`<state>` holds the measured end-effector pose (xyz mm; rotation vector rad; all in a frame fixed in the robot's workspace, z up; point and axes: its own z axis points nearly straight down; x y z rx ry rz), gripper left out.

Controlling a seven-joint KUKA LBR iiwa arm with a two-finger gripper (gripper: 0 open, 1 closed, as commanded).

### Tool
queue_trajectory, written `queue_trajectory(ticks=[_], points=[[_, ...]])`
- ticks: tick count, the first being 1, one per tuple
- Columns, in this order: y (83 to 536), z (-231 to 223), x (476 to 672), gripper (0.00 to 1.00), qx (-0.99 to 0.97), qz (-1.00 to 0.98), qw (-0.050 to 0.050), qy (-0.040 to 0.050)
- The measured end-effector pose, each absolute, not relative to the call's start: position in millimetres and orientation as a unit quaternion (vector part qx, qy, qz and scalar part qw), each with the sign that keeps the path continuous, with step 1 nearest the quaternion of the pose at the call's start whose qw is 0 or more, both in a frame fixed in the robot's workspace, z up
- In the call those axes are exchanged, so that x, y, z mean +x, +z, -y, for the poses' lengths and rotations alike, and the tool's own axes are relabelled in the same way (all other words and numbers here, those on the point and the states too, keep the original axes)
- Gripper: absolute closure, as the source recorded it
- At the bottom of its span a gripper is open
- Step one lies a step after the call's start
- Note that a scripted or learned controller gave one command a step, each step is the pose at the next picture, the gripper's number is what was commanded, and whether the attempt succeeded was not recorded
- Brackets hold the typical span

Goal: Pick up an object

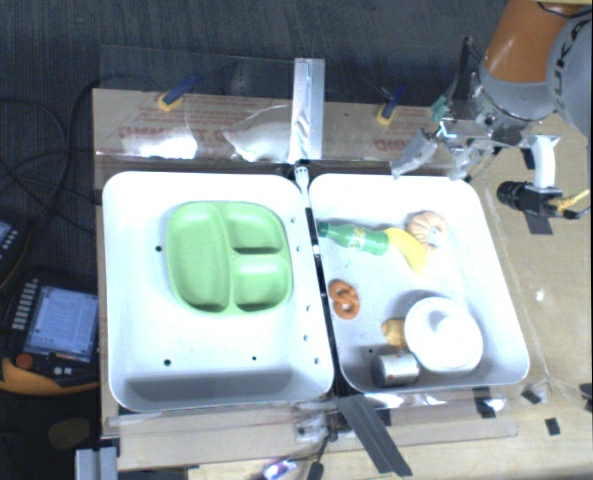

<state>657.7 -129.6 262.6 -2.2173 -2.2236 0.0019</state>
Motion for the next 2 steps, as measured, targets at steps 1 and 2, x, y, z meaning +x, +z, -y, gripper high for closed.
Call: queue_trajectory(ticks=[1, 2], points=[[271.4, 128.7, 658.0, 1.00, -0.705, 0.709, 0.001, 0.0011], [149.9, 144.4, 656.2, 1.00, -0.824, 0.567, 0.001, 0.0013]])
